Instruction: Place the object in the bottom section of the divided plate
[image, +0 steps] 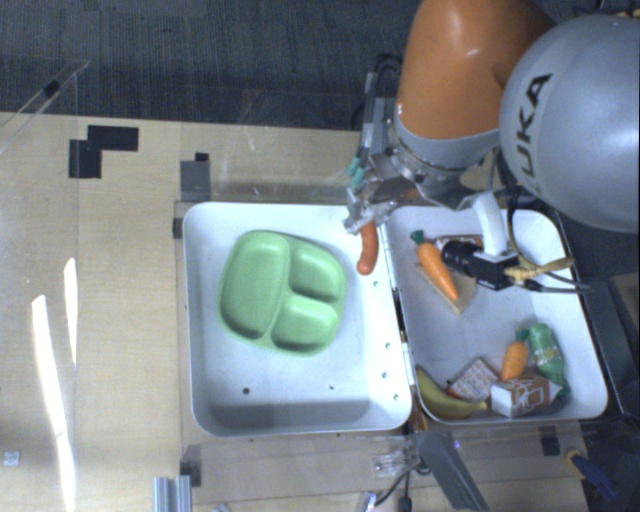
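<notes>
Orange-red and smooth, a small sausage-shaped toy hung upright from the gripper, whose fingers were clenched on its upper end. The sausage-shaped toy was over the right-hand edge of the left shallow white bin, close to the rim it shared with the right shallow white bin. It was just to the right of the pale green divided plastic plate, apart from it and outside its compartments. That plate lay flat in the middle of the left bin, with one long compartment on its left side and two smaller ones on its right, one above the other. In the right bin an orange toy carrot lay slanted near the upper left corner. A yellow toy banana curved along the lower left corner. Beside it were bunched a red-and-white patterned block, a small pale carton, a smaller orange carrot and a green plastic item. The grey arm with its orange band reached in from the upper right. Both bins rested on the light wooden worktop, which bore a black L-shaped mark near its far left.
</notes>
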